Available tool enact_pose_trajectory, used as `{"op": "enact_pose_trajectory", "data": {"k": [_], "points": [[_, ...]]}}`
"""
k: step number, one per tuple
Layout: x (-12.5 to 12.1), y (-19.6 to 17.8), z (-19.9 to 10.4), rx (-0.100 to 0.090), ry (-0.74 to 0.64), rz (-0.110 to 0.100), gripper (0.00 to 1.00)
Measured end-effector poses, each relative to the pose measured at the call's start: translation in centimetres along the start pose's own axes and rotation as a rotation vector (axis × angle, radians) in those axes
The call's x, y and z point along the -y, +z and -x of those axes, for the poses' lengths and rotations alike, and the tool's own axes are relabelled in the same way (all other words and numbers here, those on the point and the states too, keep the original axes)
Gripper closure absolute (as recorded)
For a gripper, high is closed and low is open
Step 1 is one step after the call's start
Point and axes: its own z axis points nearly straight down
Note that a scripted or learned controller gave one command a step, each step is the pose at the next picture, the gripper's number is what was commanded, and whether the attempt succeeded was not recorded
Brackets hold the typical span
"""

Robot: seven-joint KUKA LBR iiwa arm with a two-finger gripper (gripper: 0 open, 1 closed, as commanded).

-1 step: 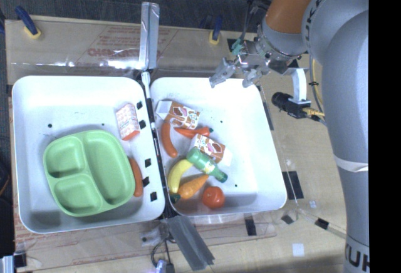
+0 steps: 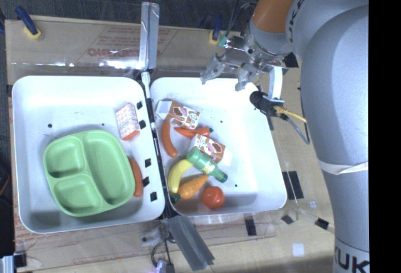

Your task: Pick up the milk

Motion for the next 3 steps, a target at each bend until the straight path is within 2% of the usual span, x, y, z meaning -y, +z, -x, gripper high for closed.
{"op": "enact_pose_trajectory", "data": {"k": [1, 2, 3], "points": [[3.9, 2.4, -7.5, 0.001, -0.212, 0.0, 0.0], [4.1, 10.3, -2.7, 0.001, -0.365, 0.002, 0.0], [9.7, 10.3, 2.2, 0.001, -0.534, 0.003, 0.0]]}}
